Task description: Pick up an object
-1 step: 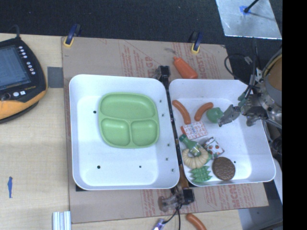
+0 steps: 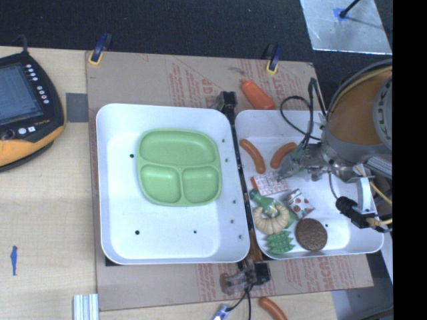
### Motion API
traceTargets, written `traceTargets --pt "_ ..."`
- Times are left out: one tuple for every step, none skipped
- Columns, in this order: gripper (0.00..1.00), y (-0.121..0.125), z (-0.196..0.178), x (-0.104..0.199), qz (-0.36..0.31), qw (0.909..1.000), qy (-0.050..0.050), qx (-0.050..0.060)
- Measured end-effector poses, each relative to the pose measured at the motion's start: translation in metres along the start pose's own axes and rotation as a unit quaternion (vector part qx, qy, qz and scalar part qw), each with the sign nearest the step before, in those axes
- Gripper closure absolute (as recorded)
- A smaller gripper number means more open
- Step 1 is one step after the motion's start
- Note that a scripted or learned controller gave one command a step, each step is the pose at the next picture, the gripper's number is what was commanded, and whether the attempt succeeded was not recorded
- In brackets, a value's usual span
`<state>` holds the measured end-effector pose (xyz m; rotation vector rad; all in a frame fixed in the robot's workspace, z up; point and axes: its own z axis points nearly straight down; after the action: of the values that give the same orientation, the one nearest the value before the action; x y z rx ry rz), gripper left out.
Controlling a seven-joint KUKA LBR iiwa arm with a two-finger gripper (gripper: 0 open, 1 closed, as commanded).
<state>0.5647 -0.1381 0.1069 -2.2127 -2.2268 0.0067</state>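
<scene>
Two white bins sat side by side on a cardboard sheet (image 2: 167, 79). The left bin (image 2: 113, 179) held a green divided plate (image 2: 179, 167), lying flat near its middle. The right bin (image 2: 360, 245) held the small objects: two sausages, one (image 2: 252, 155) by the left wall and one (image 2: 282, 155) just right of it, a printed card (image 2: 268, 183) below them, a small pumpkin (image 2: 272, 219), a green pea pod (image 2: 280, 242) at the front wall and a brown cookie (image 2: 311, 234) beside it. The gripper (image 2: 293, 169) hung low over the right bin, near the second sausage and the card; how far open it was, and whether it held anything, could not be told. A carrot (image 2: 256, 95) lay outside, behind the right bin
</scene>
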Motion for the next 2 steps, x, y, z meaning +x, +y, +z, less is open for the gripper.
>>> traceTargets --pt "0.00 0.084 0.015 0.019 0.001 1.0000 0.001 -0.001" --pt "0.00 0.086 0.015 0.042 0.000 1.0000 0.001 0.001"
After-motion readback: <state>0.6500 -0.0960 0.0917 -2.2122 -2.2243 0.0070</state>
